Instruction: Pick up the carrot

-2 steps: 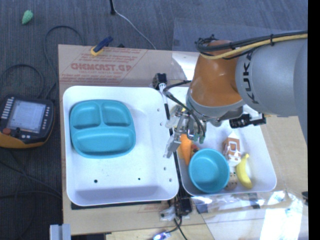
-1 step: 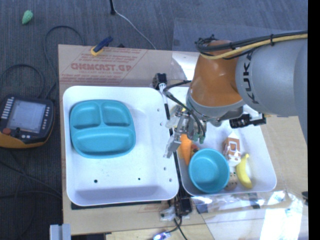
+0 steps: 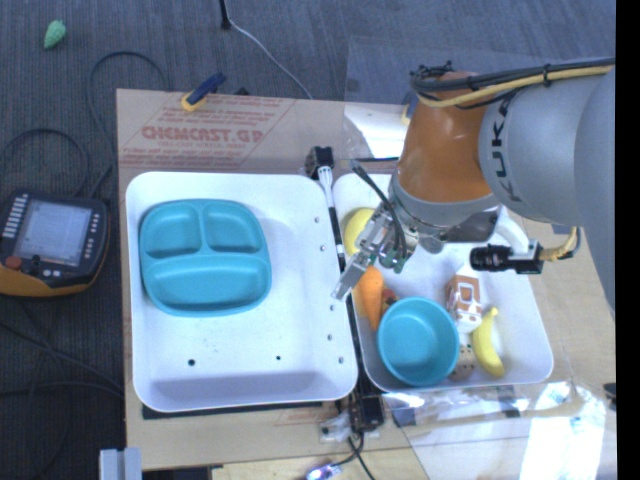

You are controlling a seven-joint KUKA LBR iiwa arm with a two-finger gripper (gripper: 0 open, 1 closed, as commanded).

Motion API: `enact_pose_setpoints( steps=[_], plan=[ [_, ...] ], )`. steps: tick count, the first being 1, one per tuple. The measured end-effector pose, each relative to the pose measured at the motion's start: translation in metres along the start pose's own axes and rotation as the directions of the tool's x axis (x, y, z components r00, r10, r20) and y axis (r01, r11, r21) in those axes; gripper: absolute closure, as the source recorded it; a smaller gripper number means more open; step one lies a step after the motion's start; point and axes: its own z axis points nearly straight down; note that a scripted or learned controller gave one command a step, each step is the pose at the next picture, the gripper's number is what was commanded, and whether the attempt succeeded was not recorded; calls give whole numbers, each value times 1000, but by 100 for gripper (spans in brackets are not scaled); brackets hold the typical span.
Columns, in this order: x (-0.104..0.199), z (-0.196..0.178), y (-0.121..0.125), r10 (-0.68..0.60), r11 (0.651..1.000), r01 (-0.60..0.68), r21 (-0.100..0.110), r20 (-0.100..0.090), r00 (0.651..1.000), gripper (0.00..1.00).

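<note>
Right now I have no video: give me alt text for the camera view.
The gripper sits at the top end of the carrot in the right bin, beside a blue bowl and a banana. The left bin holds a blue divided plate.

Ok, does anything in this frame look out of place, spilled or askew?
Nothing spilled or damaged. The right bin is crowded: the carrot lies wedged between the blue bowl and the bin's left wall, with the gripper right above it. The blue divided plate sits flat.
</note>
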Motion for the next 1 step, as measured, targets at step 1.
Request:
enact_pose_setpoints(
  steps=[1],
  plan=[
    [0, 0, 0, 0, 1000, 0, 1, 1, 1000, 0]
  ],
)
